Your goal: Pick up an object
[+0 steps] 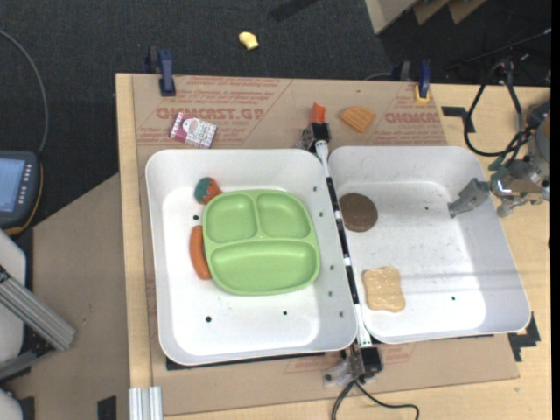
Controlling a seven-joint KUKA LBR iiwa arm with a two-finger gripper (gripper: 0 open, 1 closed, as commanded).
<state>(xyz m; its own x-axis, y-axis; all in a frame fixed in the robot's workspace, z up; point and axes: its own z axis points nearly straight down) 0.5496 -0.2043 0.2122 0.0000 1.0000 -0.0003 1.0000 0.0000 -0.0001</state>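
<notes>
White plastic makes up the two bins that sit side by side on the bench. The left bin (pixel 175 318) holds a green plate (pixel 260 241) with three parts. An orange carrot-shaped toy (pixel 199 252) lies along the plate's left edge, touching it. A small round toy (pixel 206 189), red and green, sits by the plate's top left corner.

The right bin (pixel 464 296) holds two things. A brown round cookie (pixel 357 212) lies near the bin's left wall. A tan piece like a slice of bread (pixel 383 288) lies lower down, also close to the left wall. The two are apart from each other.

The gripper (pixel 468 197) is at the right bin's far right side, over its rim, well away from the cookie and the bread. I cannot tell if it is open or closed. Nothing is seen in it.

Outside the bins, on the brown board, lie a tan cracker-like toy (pixel 356 118) near the top and a small pink packet (pixel 192 129) at the upper left. A little yellow thing (pixel 249 39) lies on the dark floor
</notes>
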